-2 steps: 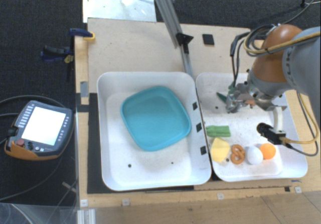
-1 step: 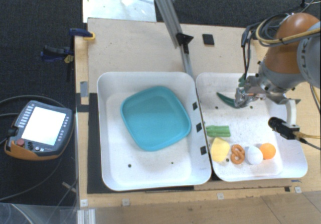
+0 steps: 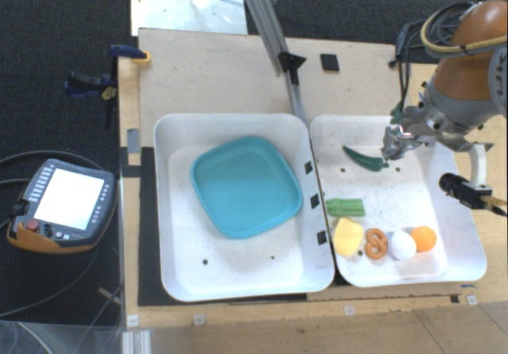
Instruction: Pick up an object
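A dark green pod-shaped thing (image 3: 363, 158) lies in the upper part of the right bin (image 3: 397, 195). My gripper (image 3: 391, 151) is down at the pod's right end, touching or nearly touching it. Along the same bin's front lie a light green block (image 3: 345, 206), a yellow lump (image 3: 347, 236), a brown pretzel (image 3: 375, 244), a white egg (image 3: 402, 245) and an orange ball (image 3: 425, 238).
The left bin (image 3: 171, 186) holds a teal square plate (image 3: 246, 186). A slanted metal pole (image 3: 266, 15) crosses the bench behind the bins. A teach pendant (image 3: 59, 205) lies on the floor at the left.
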You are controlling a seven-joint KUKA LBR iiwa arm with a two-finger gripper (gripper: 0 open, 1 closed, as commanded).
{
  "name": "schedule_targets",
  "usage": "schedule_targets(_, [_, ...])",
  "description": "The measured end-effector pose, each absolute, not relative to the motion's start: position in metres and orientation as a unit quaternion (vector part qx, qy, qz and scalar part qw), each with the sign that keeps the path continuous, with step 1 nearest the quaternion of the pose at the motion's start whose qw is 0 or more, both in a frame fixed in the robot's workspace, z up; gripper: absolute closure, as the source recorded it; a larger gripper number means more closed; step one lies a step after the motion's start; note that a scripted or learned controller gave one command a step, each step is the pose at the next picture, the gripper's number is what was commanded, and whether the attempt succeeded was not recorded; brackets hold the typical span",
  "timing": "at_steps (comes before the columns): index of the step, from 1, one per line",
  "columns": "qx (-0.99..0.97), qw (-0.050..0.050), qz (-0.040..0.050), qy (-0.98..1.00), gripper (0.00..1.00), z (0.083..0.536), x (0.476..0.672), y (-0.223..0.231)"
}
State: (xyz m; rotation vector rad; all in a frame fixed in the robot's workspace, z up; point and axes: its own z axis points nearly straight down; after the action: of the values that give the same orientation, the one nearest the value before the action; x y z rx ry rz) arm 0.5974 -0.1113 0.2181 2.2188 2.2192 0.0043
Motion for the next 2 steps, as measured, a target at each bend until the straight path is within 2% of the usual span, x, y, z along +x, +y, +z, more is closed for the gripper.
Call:
schedule_targets(1, [0.707, 0.001, 0.0008, 0.707, 1.0, 0.237, 0.598, -0.111])
schedule_targets(2, [0.705, 0.0, 0.0009, 0.709, 1.0, 0.239, 0.596, -0.049])
